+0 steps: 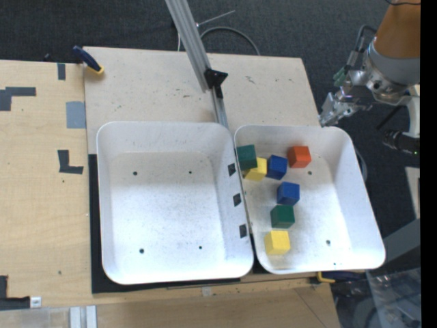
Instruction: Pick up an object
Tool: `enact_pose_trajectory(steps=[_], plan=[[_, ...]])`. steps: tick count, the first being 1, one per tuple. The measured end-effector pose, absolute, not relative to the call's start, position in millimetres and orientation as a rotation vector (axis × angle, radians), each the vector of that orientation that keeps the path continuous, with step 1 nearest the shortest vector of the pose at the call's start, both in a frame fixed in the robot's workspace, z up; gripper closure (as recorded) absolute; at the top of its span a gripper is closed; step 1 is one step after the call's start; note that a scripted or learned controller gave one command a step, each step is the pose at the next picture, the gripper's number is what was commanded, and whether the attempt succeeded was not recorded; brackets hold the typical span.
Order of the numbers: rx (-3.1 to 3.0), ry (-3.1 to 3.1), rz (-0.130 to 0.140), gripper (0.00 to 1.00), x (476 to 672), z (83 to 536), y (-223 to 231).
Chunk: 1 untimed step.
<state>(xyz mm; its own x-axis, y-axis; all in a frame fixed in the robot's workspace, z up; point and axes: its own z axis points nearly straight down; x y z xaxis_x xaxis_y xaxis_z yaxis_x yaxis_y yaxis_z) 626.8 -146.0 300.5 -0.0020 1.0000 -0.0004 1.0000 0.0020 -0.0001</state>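
The right bin (362, 203) holds several small cubes. An orange cube (299, 156) lies near its back wall, with a blue cube (276, 166), a green cube (246, 156) and a yellow cube (256, 171) to its left. Further forward lie another blue cube (288, 193), a dark green cube (282, 216) and a yellow cube (277, 242). My gripper (330, 113) hangs above the bin's back right corner, apart from all the cubes, with nothing visible between its fingers.
The left bin (113, 183) stands beside the right one. A slanted metal rail (194, 39) runs down to the gap between the bins. A blue and yellow clamp (87, 59) lies on the bench at the back left. A cable (229, 36) loops behind the bins.
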Motion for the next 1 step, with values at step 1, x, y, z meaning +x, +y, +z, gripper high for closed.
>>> enact_pose_trajectory(steps=[1], plan=[[2.217,2.229,-0.001,1.0,620.2,280.6,-95.6]])
